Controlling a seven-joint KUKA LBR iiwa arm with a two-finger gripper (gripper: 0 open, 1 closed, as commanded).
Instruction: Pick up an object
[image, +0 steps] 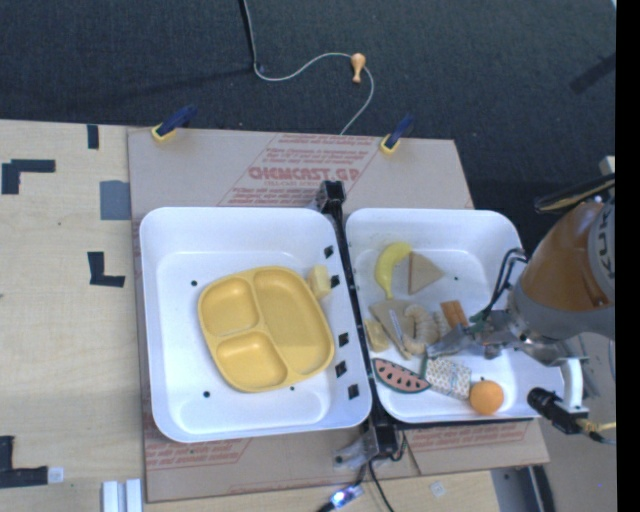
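Gripper (447, 343) sits low in the right bin (500, 228); I cannot tell its state. Nothing lifted: 1 orange (486, 397) near it, toy watermelon slice (400, 378) just beside. Pick remains outstanding.

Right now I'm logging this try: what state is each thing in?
Yellow tray: upright in the left bin.
Banana: lying in the right bin.
Orange: resting near the right bin's front corner.
Watermelon slice: lying flat.
Gripper: low over the toys.
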